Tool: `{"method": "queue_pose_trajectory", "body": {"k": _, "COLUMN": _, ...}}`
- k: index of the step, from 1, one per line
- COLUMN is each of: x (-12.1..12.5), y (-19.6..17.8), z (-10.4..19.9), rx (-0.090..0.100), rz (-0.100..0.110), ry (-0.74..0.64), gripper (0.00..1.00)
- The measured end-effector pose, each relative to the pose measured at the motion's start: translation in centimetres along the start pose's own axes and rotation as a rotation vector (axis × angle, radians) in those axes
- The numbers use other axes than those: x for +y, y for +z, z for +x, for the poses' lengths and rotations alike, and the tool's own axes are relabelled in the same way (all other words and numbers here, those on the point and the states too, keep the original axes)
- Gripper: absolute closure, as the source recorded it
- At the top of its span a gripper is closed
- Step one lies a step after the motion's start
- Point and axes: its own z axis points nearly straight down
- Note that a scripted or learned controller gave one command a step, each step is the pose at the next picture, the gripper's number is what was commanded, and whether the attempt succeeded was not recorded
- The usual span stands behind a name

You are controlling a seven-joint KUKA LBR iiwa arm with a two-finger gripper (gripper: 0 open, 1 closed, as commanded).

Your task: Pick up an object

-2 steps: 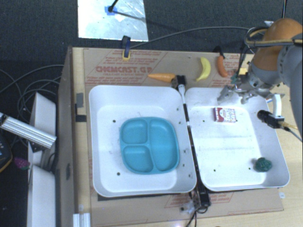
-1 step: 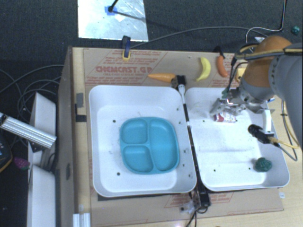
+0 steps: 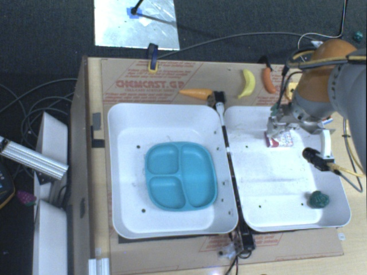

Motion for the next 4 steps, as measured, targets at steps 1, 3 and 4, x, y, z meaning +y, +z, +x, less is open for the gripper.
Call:
{"method": "queue_pose_trajectory", "body": {"k": 1, "x": 0.0, "y": 0.0, "z": 0.0, "rx": 0.0, "rz": 0.0, "ry": 0.0, "gripper": 0.0}}
{"method": "queue_pose_trajectory", "body": {"k": 3, "x": 2.2, "y": 0.4, "z": -2.7, "rx": -0.002, "rz": -0.009, "ry": -0.001, "gripper": 1.0}}
{"method": "queue_pose_trajectory", "body": {"k": 4, "x": 2.7, "y": -7.2, "z": -6.2, "rx": -0.001, "rz": 0.005, "ry": 0.002, "gripper": 1.0}}
